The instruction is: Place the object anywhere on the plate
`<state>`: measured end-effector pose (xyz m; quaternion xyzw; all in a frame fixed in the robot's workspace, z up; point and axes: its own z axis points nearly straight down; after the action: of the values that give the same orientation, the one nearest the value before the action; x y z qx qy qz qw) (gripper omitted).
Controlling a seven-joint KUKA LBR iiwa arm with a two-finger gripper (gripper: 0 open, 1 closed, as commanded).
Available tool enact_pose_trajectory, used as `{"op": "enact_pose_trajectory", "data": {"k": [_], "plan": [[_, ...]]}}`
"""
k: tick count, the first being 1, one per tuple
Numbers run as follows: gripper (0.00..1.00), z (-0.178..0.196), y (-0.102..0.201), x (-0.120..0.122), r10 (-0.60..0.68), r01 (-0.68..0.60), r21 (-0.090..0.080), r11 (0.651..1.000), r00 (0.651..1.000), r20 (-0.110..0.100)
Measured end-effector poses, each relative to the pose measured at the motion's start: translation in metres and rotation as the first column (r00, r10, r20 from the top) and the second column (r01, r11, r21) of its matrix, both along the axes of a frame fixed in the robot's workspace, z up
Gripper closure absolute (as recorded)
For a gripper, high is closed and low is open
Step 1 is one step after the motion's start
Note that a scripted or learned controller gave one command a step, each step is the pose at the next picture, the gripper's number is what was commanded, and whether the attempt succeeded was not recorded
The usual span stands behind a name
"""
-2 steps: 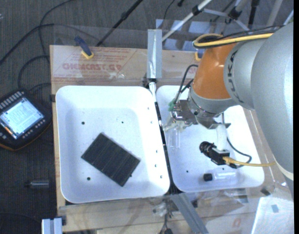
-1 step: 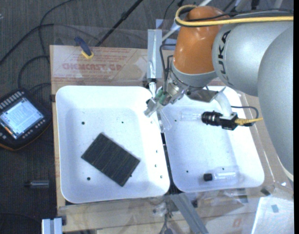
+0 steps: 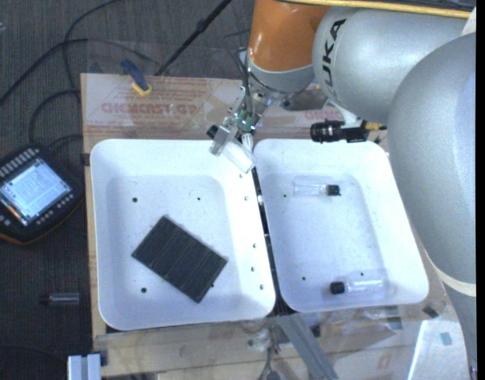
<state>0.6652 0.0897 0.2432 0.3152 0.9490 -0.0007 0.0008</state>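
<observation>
Showing two bins [image 3: 107, 212]: one dark plate [image 3: 179, 258], two clear tubes [image 3: 317, 188].

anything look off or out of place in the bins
Nothing is spilled or broken. The dark plate lies skewed in the left bin, corners turned off the walls. Two clear vials lie loose in the right bin. The gripper hangs over the rims between them.

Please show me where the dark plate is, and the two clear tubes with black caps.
Dark plate [image 3: 179, 258], camera view, middle of its top face.
Upper clear tube [image 3: 314, 187], camera view, its clear body.
Lower clear tube [image 3: 364, 285], camera view, its clear body.
</observation>
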Motion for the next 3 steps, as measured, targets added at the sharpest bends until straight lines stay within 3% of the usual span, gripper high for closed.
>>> {"op": "enact_pose_trajectory", "data": {"k": [1, 2, 3], "plan": [[1.0, 0.121, 0.117, -0.009, -0.309, 0.309, 0.0, 0.951, 0.951, 0.001], [1.0, 0.191, 0.135, 0.004, -0.157, 0.157, -0.001, 0.988, 0.988, 0.002], [1.0, 0.2, 0.135, 0.004, -0.158, 0.158, -0.004, 0.987, 0.987, 0.004]]}}
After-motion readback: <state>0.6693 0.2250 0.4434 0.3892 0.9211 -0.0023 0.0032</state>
